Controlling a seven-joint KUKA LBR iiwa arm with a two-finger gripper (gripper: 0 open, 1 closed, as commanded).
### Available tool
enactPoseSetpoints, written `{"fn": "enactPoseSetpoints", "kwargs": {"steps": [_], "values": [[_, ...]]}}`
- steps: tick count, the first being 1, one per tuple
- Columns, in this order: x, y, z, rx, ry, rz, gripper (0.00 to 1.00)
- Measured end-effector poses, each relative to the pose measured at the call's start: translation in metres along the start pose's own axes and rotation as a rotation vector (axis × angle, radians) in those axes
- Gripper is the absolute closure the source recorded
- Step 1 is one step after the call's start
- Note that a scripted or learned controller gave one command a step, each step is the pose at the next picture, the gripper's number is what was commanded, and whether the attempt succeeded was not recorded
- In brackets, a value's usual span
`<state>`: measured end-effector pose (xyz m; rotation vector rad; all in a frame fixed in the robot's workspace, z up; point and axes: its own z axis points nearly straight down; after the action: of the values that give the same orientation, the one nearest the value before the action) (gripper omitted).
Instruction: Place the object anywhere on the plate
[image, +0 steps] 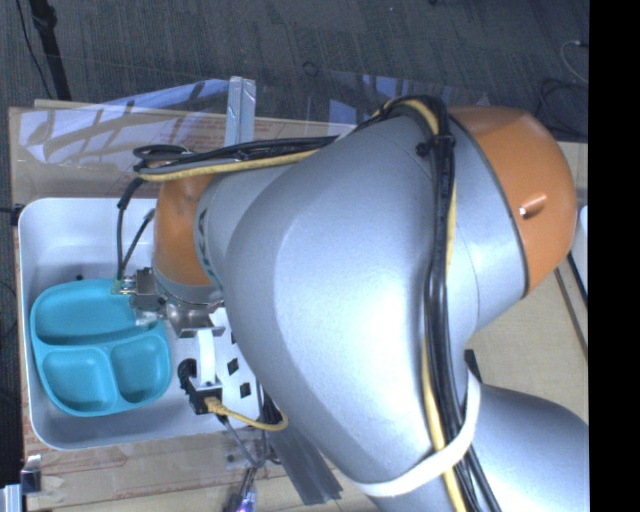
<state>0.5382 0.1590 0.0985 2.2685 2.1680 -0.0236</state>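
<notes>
My grey arm filled the foreground. Beyond it, my hand hung at the blue plate in the white bin; its grip I cannot tell. The wooden desk met dark carpet.

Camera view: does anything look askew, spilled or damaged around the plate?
Nothing stands out. The blue divided plate sits flat in the left white bin, with no spill or damage visible. The arm covers much of the bench, so the rest cannot be judged.

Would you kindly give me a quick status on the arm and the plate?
Arm over bins, blocks most of view. Gripper at plate's right edge. Blue divided plate in left bin.
</notes>
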Motion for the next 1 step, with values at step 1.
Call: {"fn": "enactPoseSetpoints", "kwargs": {"steps": [1], "values": [[0.0505,-0.0519,0.0093,0.003,0.003,0.141,1.00]]}}
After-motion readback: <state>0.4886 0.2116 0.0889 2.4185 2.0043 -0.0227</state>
